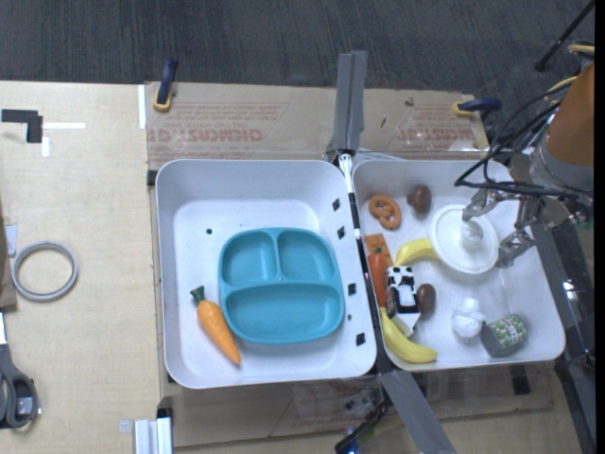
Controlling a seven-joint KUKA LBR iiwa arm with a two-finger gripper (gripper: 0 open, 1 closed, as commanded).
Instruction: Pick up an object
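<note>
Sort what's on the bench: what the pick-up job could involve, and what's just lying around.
Job things:
gripper, open above the white dish
pretzel
bananas
toy cow
green can
carrot
teal divided plate

Lying about:
tape roll
scissors
clamps

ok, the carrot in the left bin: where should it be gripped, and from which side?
Grip the carrot across its thick middle, coming straight down from above. It lies flat on the bin floor, leafy end up-left, tip down-right, so I'd close across the narrow width, fingers set perpendicular to its axis. Watch the blue divided plate beside it: that side looks tight for a finger.
</note>
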